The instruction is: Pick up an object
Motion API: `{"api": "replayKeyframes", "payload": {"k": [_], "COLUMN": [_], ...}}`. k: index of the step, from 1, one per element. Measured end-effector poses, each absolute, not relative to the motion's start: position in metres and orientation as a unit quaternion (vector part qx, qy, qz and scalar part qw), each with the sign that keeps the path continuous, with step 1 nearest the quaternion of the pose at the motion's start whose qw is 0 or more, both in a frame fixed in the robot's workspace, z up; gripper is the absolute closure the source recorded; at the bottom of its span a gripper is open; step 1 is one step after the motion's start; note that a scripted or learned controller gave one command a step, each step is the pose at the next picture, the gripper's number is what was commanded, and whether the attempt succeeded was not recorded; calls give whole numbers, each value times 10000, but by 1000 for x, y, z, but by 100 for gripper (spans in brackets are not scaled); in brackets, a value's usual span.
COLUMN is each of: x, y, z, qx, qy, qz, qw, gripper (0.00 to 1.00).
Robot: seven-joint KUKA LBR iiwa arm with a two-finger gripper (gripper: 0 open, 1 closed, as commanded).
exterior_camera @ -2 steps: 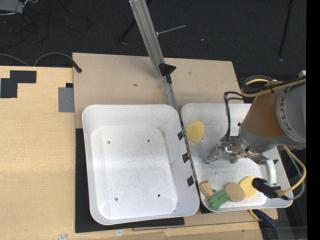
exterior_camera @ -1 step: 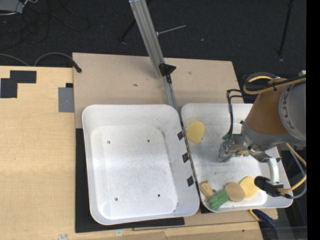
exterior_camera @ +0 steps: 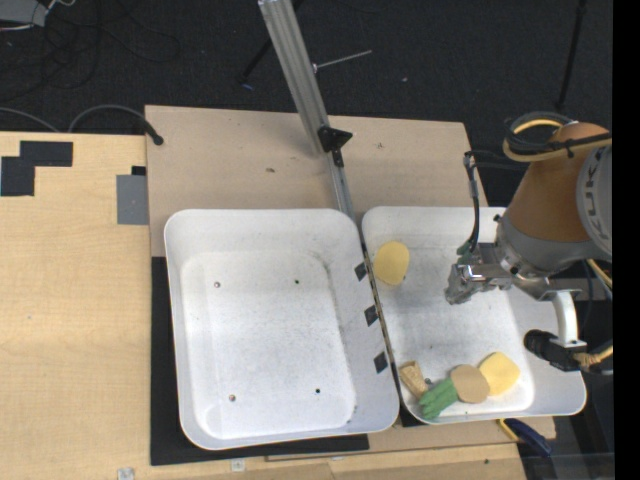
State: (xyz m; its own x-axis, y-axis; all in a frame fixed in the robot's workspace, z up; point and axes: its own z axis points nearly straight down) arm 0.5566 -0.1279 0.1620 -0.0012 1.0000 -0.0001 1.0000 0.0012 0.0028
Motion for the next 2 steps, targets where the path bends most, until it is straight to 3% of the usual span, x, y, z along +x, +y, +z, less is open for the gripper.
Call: {"api": "replayKeyframes", "payload": {"k": [2], "x": [549], "y": [-128], "z": [248], "qx": [7069], "qy": [7073], "qz": [5], "qw": [8], "gripper": [100]}}
